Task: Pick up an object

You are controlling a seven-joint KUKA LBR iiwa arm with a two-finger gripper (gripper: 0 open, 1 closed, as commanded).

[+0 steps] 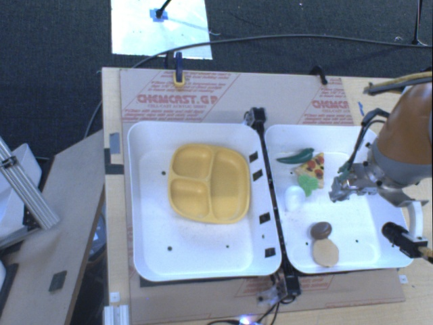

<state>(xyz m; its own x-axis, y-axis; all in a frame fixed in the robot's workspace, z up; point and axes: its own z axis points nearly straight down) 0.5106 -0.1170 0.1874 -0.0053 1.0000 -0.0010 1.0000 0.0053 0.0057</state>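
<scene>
The gripper (pixel 340 189) hangs over the right bin (pixel 379 246) — grip state unreadable — near the pizza slice (pixel 311 171), nothing visibly lifted yet.

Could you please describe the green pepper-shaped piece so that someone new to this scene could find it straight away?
Start at the right-hand bin of the two white bins, and look to its upper left corner, near the divider between the bins. There the green pepper-shaped piece lies on its side, just above a pizza-slice toy. It is the one long, curved, dark green item; the two round pieces sit lower down.
</scene>
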